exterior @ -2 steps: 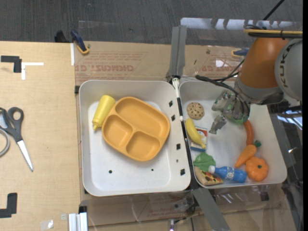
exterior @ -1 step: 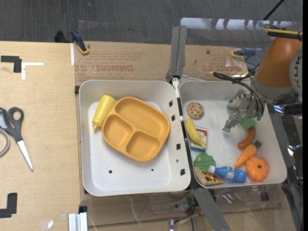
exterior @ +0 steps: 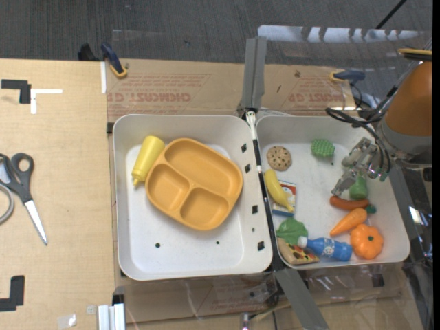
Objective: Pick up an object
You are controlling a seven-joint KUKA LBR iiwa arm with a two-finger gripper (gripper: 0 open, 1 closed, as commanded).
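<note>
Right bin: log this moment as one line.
gripper over right bin | above green toy | nothing seen held | tray in left bin

An orange divided plate is lying in the left bin, with a yellow bottle touching its upper left edge. In the right bin, the end effector is hovering over a green item and a red one. A cookie, banana, carrot, small pumpkin and blue bottle are resting around it. Scissors are lying on the tabletop at far left.
</note>
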